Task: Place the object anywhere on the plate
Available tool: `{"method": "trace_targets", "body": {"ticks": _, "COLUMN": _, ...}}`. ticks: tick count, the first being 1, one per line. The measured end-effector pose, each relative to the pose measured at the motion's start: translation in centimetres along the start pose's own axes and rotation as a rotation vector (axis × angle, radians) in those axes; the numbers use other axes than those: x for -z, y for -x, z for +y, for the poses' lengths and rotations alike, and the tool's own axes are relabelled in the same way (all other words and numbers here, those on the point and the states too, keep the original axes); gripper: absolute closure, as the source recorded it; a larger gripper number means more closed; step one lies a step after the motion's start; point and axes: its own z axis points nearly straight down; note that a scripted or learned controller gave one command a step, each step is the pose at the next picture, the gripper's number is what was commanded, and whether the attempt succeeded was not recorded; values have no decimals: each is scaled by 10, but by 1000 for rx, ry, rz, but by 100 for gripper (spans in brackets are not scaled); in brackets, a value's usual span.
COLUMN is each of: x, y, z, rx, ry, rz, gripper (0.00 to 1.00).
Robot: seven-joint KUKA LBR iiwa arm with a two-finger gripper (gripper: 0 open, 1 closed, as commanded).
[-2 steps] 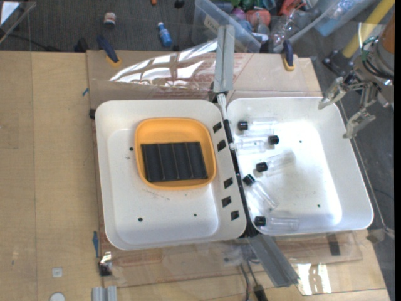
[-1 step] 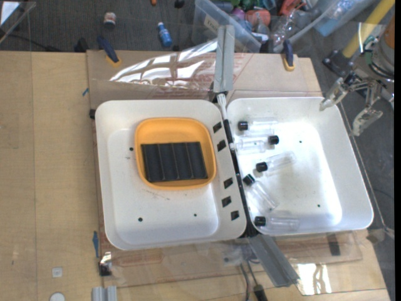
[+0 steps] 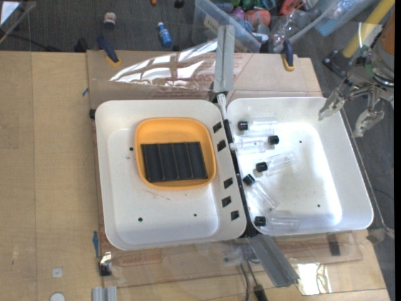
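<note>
Meanwhile, black slab (image 3: 173, 162) lengthwise left-right on orange plate (image 3: 145, 132); claw (image 3: 348, 115) splayed, grasping nothing.

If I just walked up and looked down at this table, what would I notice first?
Probably the bright orange plate with a dark ribbed rectangular insert, sitting in the left white bin. Next, the clear plastic tubes with black caps scattered in the right white bin. At the upper right, the robot's metal two-finger gripper hangs over that bin's far corner.
</note>
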Motion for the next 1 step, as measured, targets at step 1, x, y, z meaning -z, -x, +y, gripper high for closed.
{"method": "trace_targets", "body": {"ticks": 1, "x": 8, "y": 1, "z": 0, "rx": 111, "ry": -5, "rz": -1, "gripper": 0}}
